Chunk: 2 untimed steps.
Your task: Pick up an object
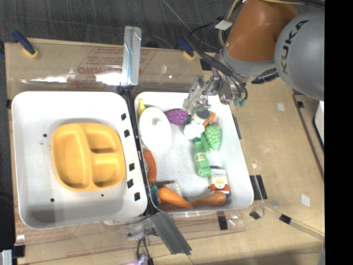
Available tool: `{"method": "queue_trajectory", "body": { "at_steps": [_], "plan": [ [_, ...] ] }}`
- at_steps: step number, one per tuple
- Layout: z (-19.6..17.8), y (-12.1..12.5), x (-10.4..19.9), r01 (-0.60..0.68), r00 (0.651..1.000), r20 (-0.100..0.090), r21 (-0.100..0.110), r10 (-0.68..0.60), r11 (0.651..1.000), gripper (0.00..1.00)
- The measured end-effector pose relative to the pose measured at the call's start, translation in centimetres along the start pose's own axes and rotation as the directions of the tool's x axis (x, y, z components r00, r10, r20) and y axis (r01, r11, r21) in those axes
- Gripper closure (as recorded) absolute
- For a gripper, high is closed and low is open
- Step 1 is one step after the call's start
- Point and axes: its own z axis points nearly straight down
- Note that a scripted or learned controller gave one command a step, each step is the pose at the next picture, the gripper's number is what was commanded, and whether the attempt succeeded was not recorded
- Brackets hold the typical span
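Note:
My gripper [197, 102] hangs over the far edge of the right bin [238, 148], just above a purple toy [176, 116] and a small white and orange piece [197, 125]. The bin also holds a white round lid [154, 129], a green bottle [201, 159], a green bumpy toy [212, 137], a small carton [219, 179], an orange carrot [171, 197] and a brown sausage [209, 199]. Nothing shows between the fingers.
The left bin [33, 109] holds a yellow divided tray [88, 154]. A metal upright [131, 54] stands at the far end of the wall between the bins. Cables run from the arm [276, 32] at the top right.

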Motion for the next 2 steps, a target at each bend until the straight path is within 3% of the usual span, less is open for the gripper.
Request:
{"method": "queue_trajectory", "body": {
  "at_steps": [1,2],
  "plan": [
    [-0.6,0.1,0.0,0.003,1.000,-0.006,-0.001,-0.003,1.000,1.00],
    [-3.4,-1.2,-1.6,-0.313,0.950,-0.011,0.002,0.313,0.950,1.00]
  ]
}}
